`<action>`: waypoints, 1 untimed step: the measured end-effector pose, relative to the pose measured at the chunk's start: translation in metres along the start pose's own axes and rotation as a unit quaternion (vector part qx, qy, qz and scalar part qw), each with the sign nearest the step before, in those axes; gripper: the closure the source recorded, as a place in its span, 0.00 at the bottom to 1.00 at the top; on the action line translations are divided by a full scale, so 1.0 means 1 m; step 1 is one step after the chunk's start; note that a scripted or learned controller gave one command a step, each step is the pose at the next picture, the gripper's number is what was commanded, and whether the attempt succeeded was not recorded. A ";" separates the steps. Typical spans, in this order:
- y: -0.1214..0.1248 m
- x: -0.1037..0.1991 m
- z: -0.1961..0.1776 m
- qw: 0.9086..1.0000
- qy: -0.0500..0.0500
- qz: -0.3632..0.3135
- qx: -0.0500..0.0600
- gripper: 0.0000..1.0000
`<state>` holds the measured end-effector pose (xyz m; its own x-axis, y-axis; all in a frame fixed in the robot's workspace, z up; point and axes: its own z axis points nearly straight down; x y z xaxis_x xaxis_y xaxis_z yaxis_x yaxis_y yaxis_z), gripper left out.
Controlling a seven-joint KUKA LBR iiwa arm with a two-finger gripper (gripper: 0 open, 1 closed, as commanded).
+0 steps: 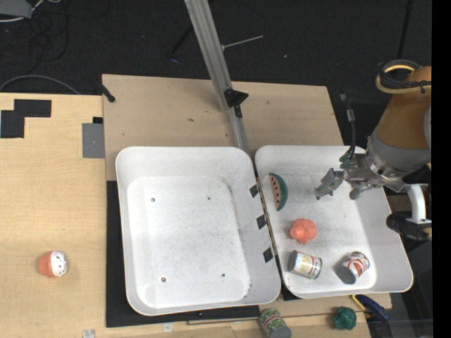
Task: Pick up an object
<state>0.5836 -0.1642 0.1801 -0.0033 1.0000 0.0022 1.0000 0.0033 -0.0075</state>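
So the gripper hangs over the right bin, fingers spread w/ nothing in them, above the red ball.

Grey arm with orange band, yellow cable loop on top, grey metal gripper with dark cable.

The gripper hangs over the right bin. Below it lie a watermelon slice, a red ball and two cans.
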 end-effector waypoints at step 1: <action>-0.002 0.000 0.065 1.000 0.000 0.001 0.001 0.00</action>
<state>0.5810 -0.1641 0.1154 -0.0006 1.0000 0.0025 1.0000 0.0006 -0.0093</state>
